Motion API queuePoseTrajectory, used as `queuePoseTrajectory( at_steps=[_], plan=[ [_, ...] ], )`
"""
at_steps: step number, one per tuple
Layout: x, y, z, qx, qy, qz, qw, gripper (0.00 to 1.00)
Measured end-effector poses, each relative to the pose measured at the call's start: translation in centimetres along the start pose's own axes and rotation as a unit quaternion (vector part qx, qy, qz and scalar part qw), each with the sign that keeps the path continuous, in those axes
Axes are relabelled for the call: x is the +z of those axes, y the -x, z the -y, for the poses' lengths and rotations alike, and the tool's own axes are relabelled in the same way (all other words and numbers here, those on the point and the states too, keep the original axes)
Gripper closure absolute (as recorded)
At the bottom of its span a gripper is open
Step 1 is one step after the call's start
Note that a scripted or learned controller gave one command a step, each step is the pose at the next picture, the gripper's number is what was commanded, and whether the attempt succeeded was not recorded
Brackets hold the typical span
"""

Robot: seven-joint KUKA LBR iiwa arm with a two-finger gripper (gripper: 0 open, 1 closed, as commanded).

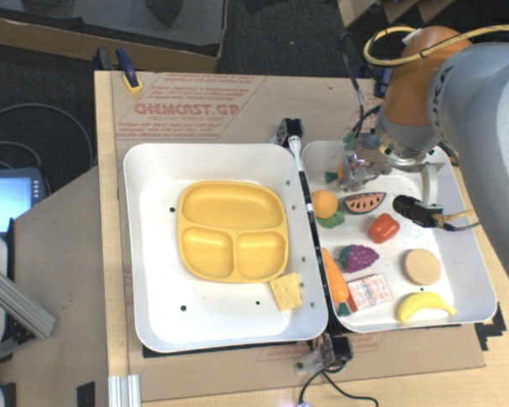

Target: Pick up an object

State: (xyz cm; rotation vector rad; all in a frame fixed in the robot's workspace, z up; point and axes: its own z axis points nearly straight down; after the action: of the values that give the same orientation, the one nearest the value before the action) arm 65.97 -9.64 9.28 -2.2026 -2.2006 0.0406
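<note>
The right bin (479, 287) holds several toy foods. An orange (324, 203) lies at its left wall, with a watermelon slice (365, 201) beside it and a red pepper (383, 226) further right. Purple grapes (357, 257), a carrot (335, 280), a small red-and-white packet (370, 292), a round tan cookie (422, 266) and a banana (424, 307) fill the front part. My gripper (355, 171) hangs low over the bin's back left area, just behind the watermelon slice and orange. Nothing shows in its grasp.
The left bin (144, 227) carries a yellow divided plate (233, 230) and a pale cheese slice (286, 292) at its front right. A small green piece (331, 176) lies beside the gripper. The arm (483, 83) crosses the right bin's back right corner.
</note>
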Motion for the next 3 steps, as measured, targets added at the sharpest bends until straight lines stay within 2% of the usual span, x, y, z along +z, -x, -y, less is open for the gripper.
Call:
queuePoseTrajectory(
  at_steps=[1,2,3],
  plan=[
    [-0.1,0.0,-0.2,0.000,0.003,0.000,1.0000,0.00],
    [-1.1,0.1,-0.1,0.000,0.002,0.001,1.0000,1.00],
    [-1.1,0.1,-0.1,0.000,0.002,0.001,1.0000,0.00]
  ],
)
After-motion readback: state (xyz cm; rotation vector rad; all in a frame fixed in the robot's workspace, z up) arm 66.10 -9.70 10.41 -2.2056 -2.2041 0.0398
